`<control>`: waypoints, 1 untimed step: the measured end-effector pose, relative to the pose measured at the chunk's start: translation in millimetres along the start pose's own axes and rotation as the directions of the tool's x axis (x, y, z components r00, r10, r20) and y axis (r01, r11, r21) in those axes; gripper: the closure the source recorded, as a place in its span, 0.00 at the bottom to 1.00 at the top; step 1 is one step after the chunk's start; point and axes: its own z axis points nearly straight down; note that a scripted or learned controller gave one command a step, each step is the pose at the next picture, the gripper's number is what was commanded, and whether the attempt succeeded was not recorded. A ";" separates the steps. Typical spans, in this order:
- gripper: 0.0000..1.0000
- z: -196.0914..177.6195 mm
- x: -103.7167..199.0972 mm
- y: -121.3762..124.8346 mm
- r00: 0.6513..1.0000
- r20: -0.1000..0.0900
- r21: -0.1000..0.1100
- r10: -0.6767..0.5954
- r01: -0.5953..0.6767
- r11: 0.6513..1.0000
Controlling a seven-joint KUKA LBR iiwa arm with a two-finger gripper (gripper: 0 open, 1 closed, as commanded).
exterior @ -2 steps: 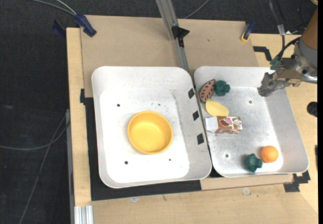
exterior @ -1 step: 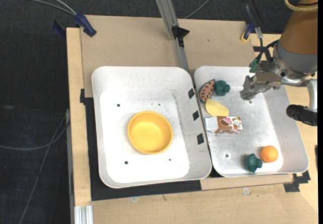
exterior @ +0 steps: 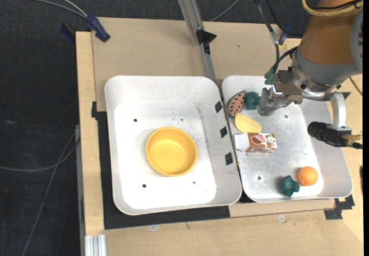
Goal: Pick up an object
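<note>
Dark carpet surrounded the tan wooden bench (exterior: pixel 150 47), which carried two shallow white bins side by side, with a slim metal pole (exterior: pixel 187 1) slanting down toward the gap between them. The grey arm (exterior: pixel 331 36), its orange band bulging above the wrist, reached in from the right edge and bent downward over the far part of the right bin (exterior: pixel 328 162). Its claw (exterior: pixel 266 105) hung near that bin's far-left corner, just beside a small teal lump (exterior: pixel 252 98); whether the claw was clenched or released could not be told, and nothing showed between its tips.

Objects crowded the right bin's left side: a flat brown leaf-shaped piece (exterior: pixel 236 103) lay against the left wall, a smooth pale yellow wedge (exterior: pixel 247 123) sat just below it, and a small printed carton (exterior: pixel 257 143) lay on its side touching the wedge's near edge. Bare white floor stretched across the bin's middle and right side. Toward its near-right corner a round orange ball (exterior: pixel 308 176) sat just beside a knobbly green toy (exterior: pixel 287 185).

The left bin (exterior: pixel 124 191) held a glossy yellow bowl (exterior: pixel 170 150), upright near its centre, with open speckled floor all around. Black clips (exterior: pixel 226 131) marked the shared rims.
</note>
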 end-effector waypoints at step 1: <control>1.00 16.6 56.3 -8.0 1.000 0.001 0.003 0.000 0.000 1.000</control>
